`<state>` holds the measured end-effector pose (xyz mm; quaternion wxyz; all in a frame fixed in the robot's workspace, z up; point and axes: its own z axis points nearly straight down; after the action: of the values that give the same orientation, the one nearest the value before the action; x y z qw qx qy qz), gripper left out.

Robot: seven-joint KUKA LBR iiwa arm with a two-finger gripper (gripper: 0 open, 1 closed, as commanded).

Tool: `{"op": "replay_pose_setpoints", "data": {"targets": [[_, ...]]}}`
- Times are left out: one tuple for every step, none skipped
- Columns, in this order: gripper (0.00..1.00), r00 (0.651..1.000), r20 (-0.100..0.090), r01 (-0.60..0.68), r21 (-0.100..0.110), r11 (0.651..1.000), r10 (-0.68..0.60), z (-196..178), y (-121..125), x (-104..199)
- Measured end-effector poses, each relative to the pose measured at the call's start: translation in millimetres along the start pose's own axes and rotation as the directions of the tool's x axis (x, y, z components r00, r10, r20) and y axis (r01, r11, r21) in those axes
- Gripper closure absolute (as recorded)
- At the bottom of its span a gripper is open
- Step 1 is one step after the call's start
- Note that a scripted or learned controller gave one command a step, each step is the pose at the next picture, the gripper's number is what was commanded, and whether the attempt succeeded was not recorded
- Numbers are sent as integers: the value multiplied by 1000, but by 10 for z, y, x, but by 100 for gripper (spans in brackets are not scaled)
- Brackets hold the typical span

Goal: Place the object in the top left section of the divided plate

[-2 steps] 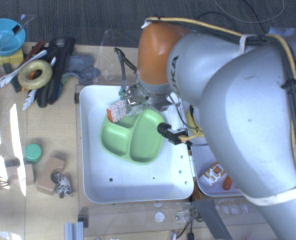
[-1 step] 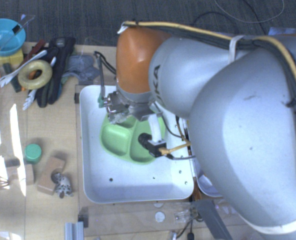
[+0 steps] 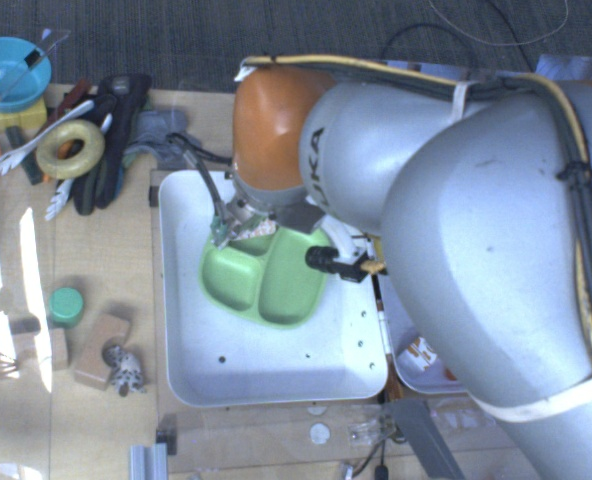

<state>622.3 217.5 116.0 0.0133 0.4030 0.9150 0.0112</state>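
Observation:
A light green divided plate [image 3: 261, 278] lies in the left white bin [image 3: 191, 338]. My gripper [image 3: 234, 226] hangs over the plate's top left corner, just under the orange wrist band [image 3: 271, 118]. Something small and pale with a reddish tint [image 3: 258, 230] sits at the plate's far edge next to the gripper; whether it is between the fingers is hidden by the wrist. The big grey arm covers the plate's upper right part.
The right bin [image 3: 426, 363] is mostly under the arm, with a small orange and white item inside. On the bench to the left lie a blue bowl [image 3: 11, 68], a yellow tape ring [image 3: 71, 148], black tools, a green cap [image 3: 66, 306], wooden blocks and a spotted toy.

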Motion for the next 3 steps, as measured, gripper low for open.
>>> {"op": "replay_pose_setpoints", "data": {"targets": [[100, 1000, 2, 0, -8, 1000, 0, -132, 26, -10], [100, 1000, 4, -1, -16, 1000, 1, -260, 48, -22], [100, 1000, 6, -2, -24, 1000, 2, -388, 70, -35]]}}
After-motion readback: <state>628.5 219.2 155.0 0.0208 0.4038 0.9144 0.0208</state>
